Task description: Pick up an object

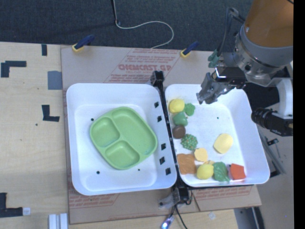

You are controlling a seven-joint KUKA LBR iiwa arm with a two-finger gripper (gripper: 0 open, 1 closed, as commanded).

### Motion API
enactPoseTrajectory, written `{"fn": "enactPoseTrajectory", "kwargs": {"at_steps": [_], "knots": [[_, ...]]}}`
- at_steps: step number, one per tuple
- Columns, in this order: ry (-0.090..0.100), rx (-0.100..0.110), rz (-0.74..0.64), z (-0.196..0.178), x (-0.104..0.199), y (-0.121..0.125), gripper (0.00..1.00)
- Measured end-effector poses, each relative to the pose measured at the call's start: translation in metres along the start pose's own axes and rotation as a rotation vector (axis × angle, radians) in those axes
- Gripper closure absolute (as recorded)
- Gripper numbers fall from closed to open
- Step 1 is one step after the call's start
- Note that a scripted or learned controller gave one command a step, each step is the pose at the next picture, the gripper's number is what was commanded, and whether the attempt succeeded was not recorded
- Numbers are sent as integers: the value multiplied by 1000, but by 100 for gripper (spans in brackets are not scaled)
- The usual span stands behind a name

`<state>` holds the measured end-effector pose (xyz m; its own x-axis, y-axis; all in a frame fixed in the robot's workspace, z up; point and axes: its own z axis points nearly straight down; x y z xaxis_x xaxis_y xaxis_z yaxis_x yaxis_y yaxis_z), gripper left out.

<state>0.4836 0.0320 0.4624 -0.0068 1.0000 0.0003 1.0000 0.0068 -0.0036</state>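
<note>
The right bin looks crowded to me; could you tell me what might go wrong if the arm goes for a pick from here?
1. Items crowd the right bin's left side: yellow ball, green piece and brown ball. The pincer could nudge neighbours or catch two.
2. The front row, including the red block, hugs the bin's wall, which may block a finger.
3. Round pieces like the yellow lump may roll away.

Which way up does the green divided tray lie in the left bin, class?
Right way up: the green tray lies flat on the left bin floor, its three hollow compartments facing up, with nothing in them.
</note>
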Motion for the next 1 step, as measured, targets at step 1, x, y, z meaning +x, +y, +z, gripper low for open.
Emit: {"fn": "enactPoseTrajectory", "kwargs": {"at_steps": [1], "knots": [[-1,6,-2,99,81,0,100]]}}
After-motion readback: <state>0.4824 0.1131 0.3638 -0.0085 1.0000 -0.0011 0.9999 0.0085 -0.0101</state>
